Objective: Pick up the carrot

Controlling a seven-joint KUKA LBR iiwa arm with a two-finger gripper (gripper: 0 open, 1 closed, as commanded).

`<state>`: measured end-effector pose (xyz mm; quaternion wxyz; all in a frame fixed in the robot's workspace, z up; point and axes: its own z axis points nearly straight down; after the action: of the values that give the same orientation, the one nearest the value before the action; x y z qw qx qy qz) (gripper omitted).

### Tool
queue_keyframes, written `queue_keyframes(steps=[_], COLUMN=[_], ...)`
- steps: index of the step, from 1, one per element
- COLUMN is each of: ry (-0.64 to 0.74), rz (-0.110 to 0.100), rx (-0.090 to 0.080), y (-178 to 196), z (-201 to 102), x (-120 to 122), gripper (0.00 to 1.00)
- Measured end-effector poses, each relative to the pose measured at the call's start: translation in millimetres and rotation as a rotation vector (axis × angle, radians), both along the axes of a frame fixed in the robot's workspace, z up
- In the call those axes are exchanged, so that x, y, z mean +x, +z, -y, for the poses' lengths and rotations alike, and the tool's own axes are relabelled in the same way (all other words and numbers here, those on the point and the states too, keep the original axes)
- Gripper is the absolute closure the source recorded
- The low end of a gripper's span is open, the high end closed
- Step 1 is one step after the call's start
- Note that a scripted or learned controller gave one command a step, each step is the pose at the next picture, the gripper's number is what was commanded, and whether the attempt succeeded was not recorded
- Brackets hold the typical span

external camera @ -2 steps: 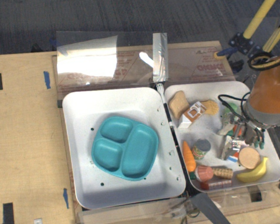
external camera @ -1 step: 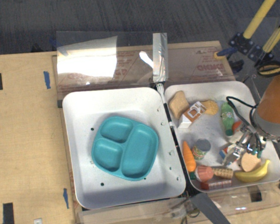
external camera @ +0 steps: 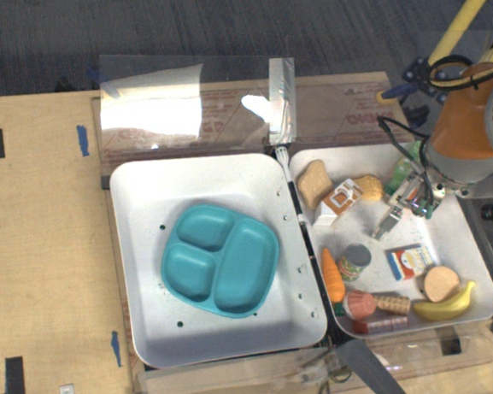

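Left bin (external camera: 139, 244) holds a teal divided plate (external camera: 220, 259). Right bin (external camera: 478, 240): carrot (external camera: 332, 276) lies along the left wall, lower half, just beside a small can (external camera: 353, 261). Bread slice (external camera: 313, 182) sits up top, banana (external camera: 447, 303) at the lower right corner. My gripper (external camera: 392, 219) hangs over the bin's upper middle, well apart from the carrot, nothing between the fingers; can't tell if they're apart or together.

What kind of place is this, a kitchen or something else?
Probably a robot test bench, not a kitchen: a grey arm reaches over two white bins, one holding a teal plate, the other toy food like a carrot and banana.
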<state>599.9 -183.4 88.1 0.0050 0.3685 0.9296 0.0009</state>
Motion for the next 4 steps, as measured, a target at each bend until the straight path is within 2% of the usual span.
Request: queue_keyframes(steps=[1, 2, 3, 4], ry=[-0.054, -0.085, 0.109, -0.868], rz=[0.000, -0.053, 0.005, -0.011], rx=[0.002, 0.012, 0.002, 0.005], y=[2, 0, 103, 96], z=[-65, -41, -151, -187], x=[-47, 39, 56, 23], gripper=[0.00, 0.00, 0.00, 0.00])
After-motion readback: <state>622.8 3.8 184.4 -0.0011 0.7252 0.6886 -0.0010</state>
